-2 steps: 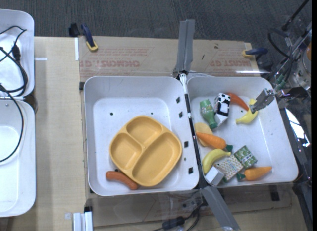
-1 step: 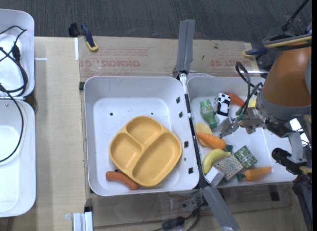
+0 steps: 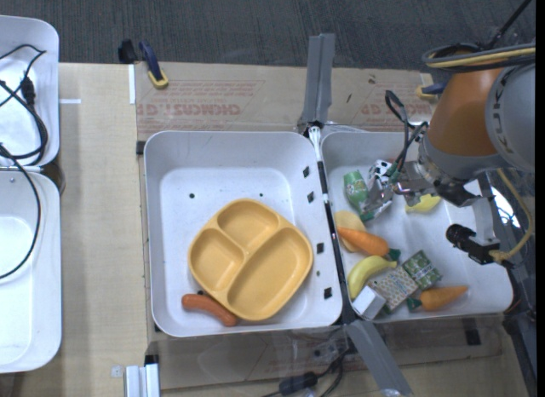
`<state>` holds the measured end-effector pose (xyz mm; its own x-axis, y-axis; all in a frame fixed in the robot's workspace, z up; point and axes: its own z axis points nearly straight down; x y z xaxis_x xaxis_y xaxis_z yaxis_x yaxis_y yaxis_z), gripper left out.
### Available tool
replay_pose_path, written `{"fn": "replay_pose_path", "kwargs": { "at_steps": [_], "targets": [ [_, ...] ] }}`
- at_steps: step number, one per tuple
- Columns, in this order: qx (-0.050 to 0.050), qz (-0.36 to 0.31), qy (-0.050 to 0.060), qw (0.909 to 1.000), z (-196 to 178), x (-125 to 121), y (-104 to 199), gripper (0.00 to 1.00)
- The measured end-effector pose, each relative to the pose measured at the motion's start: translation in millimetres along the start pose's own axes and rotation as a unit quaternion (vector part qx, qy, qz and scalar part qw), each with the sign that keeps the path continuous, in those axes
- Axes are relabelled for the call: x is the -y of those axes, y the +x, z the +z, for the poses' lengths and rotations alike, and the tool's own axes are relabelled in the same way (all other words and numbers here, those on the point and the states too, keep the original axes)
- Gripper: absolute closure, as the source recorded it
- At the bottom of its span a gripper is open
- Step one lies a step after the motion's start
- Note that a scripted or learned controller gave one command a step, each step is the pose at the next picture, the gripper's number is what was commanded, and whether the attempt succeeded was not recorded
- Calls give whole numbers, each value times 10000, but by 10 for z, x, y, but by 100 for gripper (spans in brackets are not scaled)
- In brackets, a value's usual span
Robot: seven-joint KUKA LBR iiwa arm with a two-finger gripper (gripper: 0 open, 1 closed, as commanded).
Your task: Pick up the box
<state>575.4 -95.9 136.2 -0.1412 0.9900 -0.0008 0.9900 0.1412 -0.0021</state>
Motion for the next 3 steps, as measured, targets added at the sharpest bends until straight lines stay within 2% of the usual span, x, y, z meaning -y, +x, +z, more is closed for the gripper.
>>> {"fn": "replay_pose_path", "kwargs": {
  "at_steps": [1, 2, 3],
  "targets": [
    [8, 54, -8, 10000, -1992, -88, -488, 0],
    [-1, 210, 11, 9998, -538, -179, 532, 0],
    [-5, 749, 9, 9972, 335, 526, -3, 0]
  ]
}}
